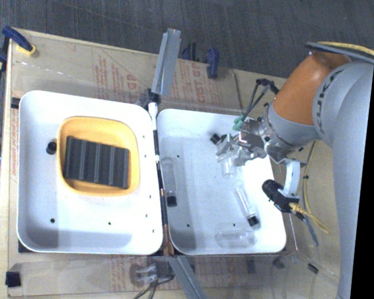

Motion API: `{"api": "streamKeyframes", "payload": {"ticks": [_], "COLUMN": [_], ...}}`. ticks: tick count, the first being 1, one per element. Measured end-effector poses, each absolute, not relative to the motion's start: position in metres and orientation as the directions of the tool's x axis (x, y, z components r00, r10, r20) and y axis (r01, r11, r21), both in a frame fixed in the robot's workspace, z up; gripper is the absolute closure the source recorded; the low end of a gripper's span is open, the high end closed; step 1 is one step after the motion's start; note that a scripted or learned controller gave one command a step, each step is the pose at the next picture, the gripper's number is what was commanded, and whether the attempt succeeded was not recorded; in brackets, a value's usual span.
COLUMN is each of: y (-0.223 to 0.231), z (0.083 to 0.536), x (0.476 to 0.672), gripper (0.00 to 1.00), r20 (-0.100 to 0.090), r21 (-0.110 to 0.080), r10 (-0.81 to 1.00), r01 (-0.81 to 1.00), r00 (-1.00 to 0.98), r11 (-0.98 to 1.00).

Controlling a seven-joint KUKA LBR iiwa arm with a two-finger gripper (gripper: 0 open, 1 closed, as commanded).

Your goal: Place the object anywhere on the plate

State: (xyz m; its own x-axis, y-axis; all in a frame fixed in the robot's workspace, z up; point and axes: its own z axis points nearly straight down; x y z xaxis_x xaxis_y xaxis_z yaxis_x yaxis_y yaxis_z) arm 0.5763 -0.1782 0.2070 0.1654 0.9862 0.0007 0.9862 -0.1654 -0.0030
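Yellow plate: we see it in the left bin, dark ridged insert at its centre.
Object: clear tube in the right bin, long axis running 11 to 5 o'clock.
Gripper: at 11 o'clock from the tube, just above its upper end; opening we cannot tell.
Plate lies at 9 o'clock from the gripper, well apart.

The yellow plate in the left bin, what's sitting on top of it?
A dark ribbed rectangular block lies flat on the yellow plate, covering most of its middle; only the plate's rim shows around it. Whatever lies beneath the block is hidden.
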Motion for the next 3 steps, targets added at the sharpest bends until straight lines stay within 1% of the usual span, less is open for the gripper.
{"api": "streamKeyframes", "payload": {"ticks": [1, 2, 3], "y": [-0.078, -0.014, -0.014], "z": [0.245, 0.212, 0.212], "x": [0.599, 0.605, 0.606], "gripper": [1.0, 1.0, 0.0], "r20": [0.001, 0.001, 0.001], "r21": [-0.002, -0.005, -0.005], "r10": [1.0, 0.988, 0.988], "r01": [1.0, 0.988, 0.988], "r00": [-0.016, -0.155, -0.154], "r11": [0.016, 0.155, 0.154]}}
